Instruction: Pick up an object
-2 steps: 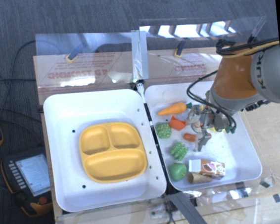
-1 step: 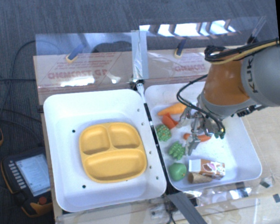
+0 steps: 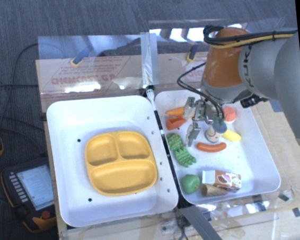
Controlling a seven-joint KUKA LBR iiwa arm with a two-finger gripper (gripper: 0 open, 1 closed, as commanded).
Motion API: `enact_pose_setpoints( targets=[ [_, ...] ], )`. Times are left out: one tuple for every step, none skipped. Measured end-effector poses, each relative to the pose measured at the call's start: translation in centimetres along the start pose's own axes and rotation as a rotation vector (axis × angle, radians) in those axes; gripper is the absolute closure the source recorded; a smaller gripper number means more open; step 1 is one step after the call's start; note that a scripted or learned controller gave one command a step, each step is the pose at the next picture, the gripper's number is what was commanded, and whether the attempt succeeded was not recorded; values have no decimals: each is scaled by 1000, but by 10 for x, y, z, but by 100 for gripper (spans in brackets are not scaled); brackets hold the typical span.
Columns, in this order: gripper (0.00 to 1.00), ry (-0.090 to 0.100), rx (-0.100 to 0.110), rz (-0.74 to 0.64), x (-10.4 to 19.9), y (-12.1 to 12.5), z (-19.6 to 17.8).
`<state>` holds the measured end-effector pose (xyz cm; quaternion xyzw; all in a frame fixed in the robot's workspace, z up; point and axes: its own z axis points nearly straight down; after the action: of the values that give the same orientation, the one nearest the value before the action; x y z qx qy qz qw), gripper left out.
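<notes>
My gripper (image 3: 199,121) hangs low over the right bin (image 3: 259,148), its fingers spread and pointing down, nothing between them. Around it lie small toy foods: an orange carrot (image 3: 174,111) and a red piece (image 3: 175,122) to its left, a red sausage (image 3: 211,147) just below it, a yellow piece (image 3: 231,135), a blue piece (image 3: 221,127) and a pink-red round one (image 3: 229,114) to its right. Green corrugated pieces (image 3: 180,151) lie near the bin's left wall. A green ball (image 3: 189,182) and a small printed carton (image 3: 221,181) rest near the front.
The left bin (image 3: 66,131) holds a yellow divided plate (image 3: 121,161). A thin wall between the bins runs just left of the green pieces. The grey arm with its orange band (image 3: 224,66) covers the right bin's back right corner.
</notes>
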<state>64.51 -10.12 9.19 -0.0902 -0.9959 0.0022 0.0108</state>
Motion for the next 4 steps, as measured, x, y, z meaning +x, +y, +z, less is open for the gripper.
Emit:
enact_pose_setpoints(
  targets=[
    [0, -34, -6, 115, 46, -69, 3],
    [0, -38, -7, 164, 57, -44, 2],
    [0, -31, -10, 265, 44, -40, 3],
    [0, -22, -5, 346, -9, 4, 2]
  ],
)
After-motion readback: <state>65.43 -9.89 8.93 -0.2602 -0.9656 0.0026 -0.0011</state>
